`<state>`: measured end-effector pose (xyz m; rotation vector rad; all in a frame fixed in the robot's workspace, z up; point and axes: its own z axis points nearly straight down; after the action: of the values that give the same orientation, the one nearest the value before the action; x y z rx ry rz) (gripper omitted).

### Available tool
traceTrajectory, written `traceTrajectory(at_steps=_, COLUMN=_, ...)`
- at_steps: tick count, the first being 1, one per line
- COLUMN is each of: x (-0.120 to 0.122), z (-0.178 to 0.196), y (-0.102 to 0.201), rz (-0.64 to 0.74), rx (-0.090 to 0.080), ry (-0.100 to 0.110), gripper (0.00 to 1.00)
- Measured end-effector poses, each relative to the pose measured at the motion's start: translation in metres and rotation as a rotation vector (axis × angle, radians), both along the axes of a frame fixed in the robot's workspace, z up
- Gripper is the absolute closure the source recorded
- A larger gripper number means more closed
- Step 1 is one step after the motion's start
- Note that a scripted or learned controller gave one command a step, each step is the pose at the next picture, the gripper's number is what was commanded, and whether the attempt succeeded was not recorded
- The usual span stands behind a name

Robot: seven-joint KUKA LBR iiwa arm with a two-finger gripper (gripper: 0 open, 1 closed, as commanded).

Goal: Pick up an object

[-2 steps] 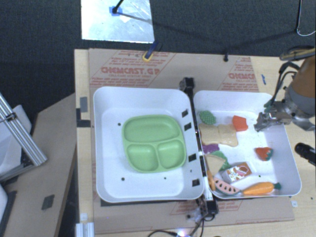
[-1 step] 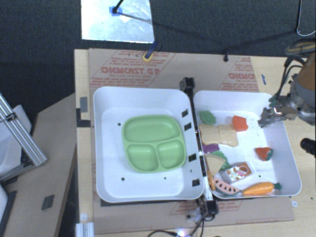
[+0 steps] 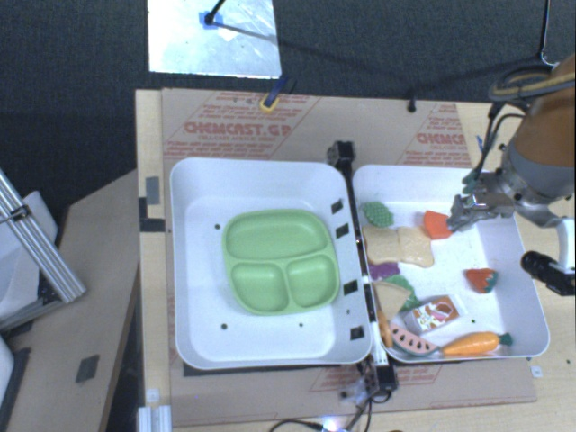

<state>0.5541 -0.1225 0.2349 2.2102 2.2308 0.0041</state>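
Camera view looks down on two white bins; the left bin (image 3: 193, 196) bears a green divided plate (image 3: 279, 261), and the right bin (image 3: 526, 318) carries the toy food. From three o'clock the arm brings its gripper (image 3: 463, 210) low over the right bin's upper part, just beside an orange block (image 3: 437, 225) at its eight o'clock. Whether the gripper is spread or pressed together I cannot tell. Nothing visibly sits in its grasp, so I judge this the approach step. A pale bread slice (image 3: 402, 246), strawberry (image 3: 481, 279), carrot (image 3: 470, 342) and green knobbly piece (image 3: 377, 213) lie nearby. Next it likely needs centring over the block, then descending squarely.
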Motion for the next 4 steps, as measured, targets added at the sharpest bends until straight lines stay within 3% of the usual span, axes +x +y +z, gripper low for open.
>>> traceTrajectory(at_steps=3, x=-0.018, z=-0.012, y=0.160, rz=0.000, rx=0.001, ry=0.002, gripper=1.00)
traceTrajectory(at_steps=4, x=-0.018, z=-0.010, y=0.159, rz=-0.003, rx=0.000, ry=0.001, gripper=1.00)
